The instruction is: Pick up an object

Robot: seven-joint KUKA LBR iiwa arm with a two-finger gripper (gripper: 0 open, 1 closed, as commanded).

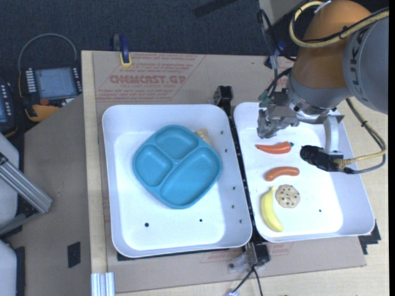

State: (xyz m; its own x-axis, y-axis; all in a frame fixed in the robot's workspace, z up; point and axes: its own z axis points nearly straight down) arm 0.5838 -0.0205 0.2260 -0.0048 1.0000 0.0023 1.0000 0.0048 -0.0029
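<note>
In the right bin (pixel 352 217) lie a red chili-shaped sausage (pixel 273 147), an orange sausage (pixel 282 173), a yellow banana (pixel 270 211) and a round cookie (pixel 287 196). My gripper (pixel 269 127) hangs over the far left part of that bin, just above and slightly left of the red sausage. From this angle its fingers point down, and nothing shows between them. The grey arm with its orange band (pixel 327 39) reaches in from the upper right.
The left bin (pixel 123 224) holds a blue divided plate (pixel 178 165) with a small tan item (pixel 202 135) at its far edge. A black clamp (pixel 223 95) sits between the bins at the back. A black cable connector (pixel 320 156) lies over the right bin.
</note>
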